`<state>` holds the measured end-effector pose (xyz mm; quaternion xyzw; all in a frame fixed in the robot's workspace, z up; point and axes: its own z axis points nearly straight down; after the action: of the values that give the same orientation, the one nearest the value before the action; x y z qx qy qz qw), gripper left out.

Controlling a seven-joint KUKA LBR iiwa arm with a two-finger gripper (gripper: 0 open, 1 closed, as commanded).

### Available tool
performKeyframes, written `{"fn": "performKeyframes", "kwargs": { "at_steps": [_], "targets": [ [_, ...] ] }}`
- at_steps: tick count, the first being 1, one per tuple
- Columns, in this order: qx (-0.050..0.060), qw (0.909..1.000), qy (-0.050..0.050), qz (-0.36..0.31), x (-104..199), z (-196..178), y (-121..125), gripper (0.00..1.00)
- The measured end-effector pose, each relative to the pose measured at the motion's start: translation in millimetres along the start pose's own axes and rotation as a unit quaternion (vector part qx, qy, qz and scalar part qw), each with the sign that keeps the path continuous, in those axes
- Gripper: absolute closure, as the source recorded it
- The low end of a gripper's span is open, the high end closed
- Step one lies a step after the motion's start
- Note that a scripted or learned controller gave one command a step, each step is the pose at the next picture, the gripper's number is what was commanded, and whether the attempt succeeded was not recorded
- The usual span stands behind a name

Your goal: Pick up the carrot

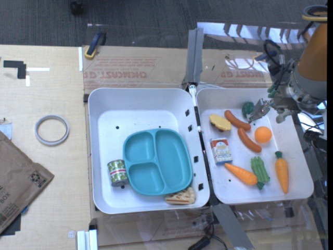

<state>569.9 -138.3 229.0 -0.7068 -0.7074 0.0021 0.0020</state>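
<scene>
**Camera view: gripper above right bin's far edge**

Gripper (271,110) hovers with fingers spread, holding nothing. Two carrots lie in the right bin (307,189): one (281,174) by its right edge, another (241,174) near its front edge.

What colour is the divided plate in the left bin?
The divided plate is turquoise blue, plain with no pattern, seen clearly in the camera view.

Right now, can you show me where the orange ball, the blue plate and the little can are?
orange ball (263,134): camera view, middle of the ball, in the right bin.
blue plate (174,152): camera view, its big right section, in the left bin.
little can (118,172): camera view, its green label, beside the plate.
</scene>
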Motion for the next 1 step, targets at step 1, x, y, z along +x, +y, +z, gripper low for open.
{"fn": "performKeyframes", "kwargs": {
  "at_steps": [1],
  "targets": [
    [-0.001,0.9963,0.0,-0.086,-50.1,100.2,-36.5,0.0]
  ]
}}
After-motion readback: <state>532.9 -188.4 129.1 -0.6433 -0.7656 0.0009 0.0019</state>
